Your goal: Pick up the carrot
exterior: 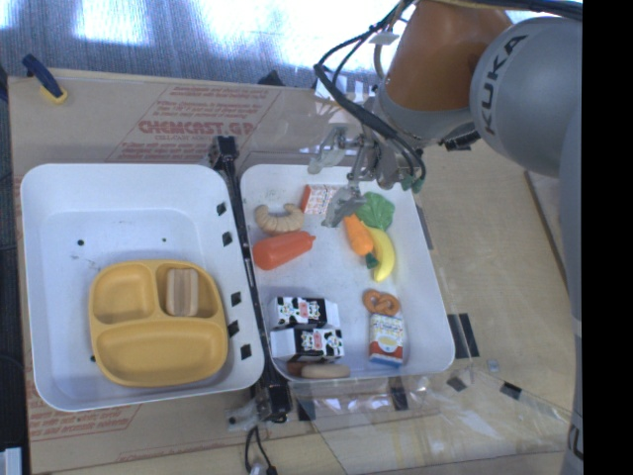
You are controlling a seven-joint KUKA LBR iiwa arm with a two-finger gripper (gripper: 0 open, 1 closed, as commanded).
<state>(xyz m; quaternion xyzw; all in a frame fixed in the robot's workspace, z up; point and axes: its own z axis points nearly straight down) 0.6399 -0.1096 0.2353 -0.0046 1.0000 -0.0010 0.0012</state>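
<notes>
Arm: you see the grey KUKA arm with its orange band (445, 43) reaching in from the right, over the top of the right-hand bin.
Gripper: the metal two-finger gripper (348, 198) hangs over the upper middle of the right bin, just above the carrot.
Fingers: you cannot tell whether they are open or closed; the metal parts blur together, and nothing shows between them.
Carrot: the small orange carrot with a green leafy top (360, 234) lies on the floor of the right bin, upper right, leaves towards the gripper, touching the yellow banana (383, 256) at its lower right.
Right bin: the shallow white right bin (430, 275) also carries a tan curved croissant-like piece (278, 218), a red-orange oblong vegetable (283, 250) just below it, a small red and white packet (316, 201), a brown pretzel (381, 302), an orange juice carton (387, 339) and two black and white cow-pattern cartons (307, 327).
Left bin: the shallow white left bin (59, 206) holds a yellow divided tray (153, 349) with a tan slice (181, 292) in its upper right compartment.
Bench: the brown cardboard-covered bench (148, 117) lies under both bins.
</notes>
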